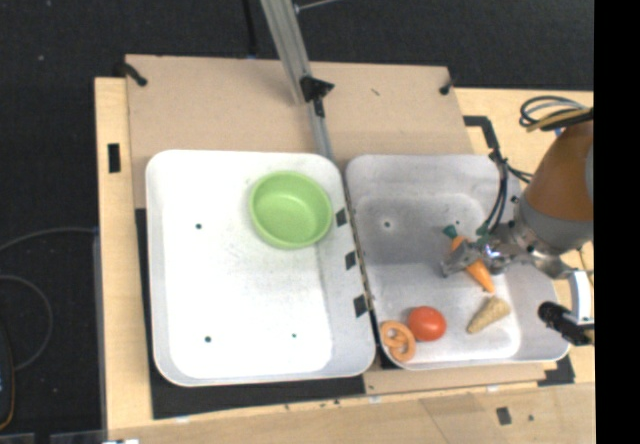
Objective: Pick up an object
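Note:
An orange carrot [483, 277] with a green top lies in the right bin [400, 192], toward its right side. My gripper [478, 257] is down in that bin, right over the carrot's middle and hiding part of it. Nearer the front of the same bin are a red tomato [428, 322], a small orange pretzel-like ring [397, 340] and a tan cone-shaped wedge [490, 314]. A green bowl [291, 209] sits upright in the left bin [200, 312], near its back right corner.
The grey arm with its orange band [560, 177] reaches in over the right bin's right rim. A metal pole [285, 22] slants up from the back edge between the bins. Black cables [550, 112] lie on the bench at the back right.

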### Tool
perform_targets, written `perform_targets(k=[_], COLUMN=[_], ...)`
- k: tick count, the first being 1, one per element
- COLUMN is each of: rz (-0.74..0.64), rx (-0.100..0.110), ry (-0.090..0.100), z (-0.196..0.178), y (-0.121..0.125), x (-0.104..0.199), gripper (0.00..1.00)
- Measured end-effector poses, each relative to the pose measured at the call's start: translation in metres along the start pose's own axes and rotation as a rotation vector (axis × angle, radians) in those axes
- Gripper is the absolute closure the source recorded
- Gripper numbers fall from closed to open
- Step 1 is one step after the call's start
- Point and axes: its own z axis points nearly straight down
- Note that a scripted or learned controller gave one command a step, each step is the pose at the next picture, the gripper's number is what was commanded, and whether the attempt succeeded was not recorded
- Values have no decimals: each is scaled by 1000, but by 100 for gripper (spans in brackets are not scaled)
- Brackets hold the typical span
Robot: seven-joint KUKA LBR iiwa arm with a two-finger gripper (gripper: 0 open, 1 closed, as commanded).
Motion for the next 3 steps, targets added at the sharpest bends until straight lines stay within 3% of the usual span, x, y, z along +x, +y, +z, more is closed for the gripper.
perform_targets(k=[1,3], rz=[4,-5], rx=[-6,-8], ry=[0,-1], z=[-13,-116], y=[1,7], x=[-1,1], gripper=[100,100])
